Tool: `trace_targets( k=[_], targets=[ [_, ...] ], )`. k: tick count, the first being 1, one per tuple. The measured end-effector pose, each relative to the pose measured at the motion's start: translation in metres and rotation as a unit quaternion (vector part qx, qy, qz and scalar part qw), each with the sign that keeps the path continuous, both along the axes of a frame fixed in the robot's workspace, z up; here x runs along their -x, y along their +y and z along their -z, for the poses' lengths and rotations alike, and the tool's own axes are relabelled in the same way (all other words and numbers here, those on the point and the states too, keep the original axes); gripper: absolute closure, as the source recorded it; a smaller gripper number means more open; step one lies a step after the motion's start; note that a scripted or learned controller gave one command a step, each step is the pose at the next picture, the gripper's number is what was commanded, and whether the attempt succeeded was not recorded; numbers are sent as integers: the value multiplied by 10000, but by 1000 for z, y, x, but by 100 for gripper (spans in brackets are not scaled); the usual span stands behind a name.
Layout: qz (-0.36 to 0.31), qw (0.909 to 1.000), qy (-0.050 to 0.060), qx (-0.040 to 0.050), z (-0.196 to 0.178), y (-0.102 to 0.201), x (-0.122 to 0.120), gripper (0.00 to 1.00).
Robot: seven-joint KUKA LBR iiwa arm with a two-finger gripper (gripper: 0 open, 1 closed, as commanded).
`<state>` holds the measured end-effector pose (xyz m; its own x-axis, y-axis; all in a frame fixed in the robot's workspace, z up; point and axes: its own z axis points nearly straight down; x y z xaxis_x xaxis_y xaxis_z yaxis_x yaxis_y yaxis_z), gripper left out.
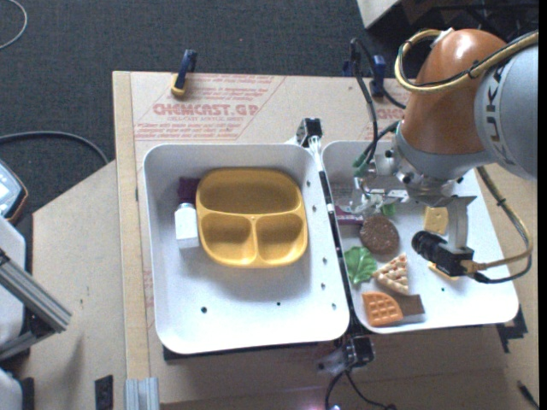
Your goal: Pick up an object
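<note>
The arm reaches from the right over the right bin (494, 307); its gripper (369, 202) hangs low near that bin's upper left part. Just under it lie a dark purple item (349, 221) and a brown round cookie (379, 235). Further down sit a green leafy piece (360, 264), a tan cracker (394, 272), an orange waffle (381, 308) and a brown bar (413, 305). A yellow cheese piece (436, 219) lies to the right. I see nothing between the fingers.
The left bin (162, 272) holds a yellow divided tray (252, 216), a small white bottle (186, 226) and a dark purple item (188, 186). A black camera unit (443, 251) with a cable hangs on the wrist. Clamps stand at the board's top edge.
</note>
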<state>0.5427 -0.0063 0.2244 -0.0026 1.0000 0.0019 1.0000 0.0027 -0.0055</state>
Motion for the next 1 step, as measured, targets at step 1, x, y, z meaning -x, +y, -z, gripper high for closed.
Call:
trace_targets(
  k=[1],
  targets=[
    [-11,10000,-8,-2,-10,51,23,100]
  ],
)
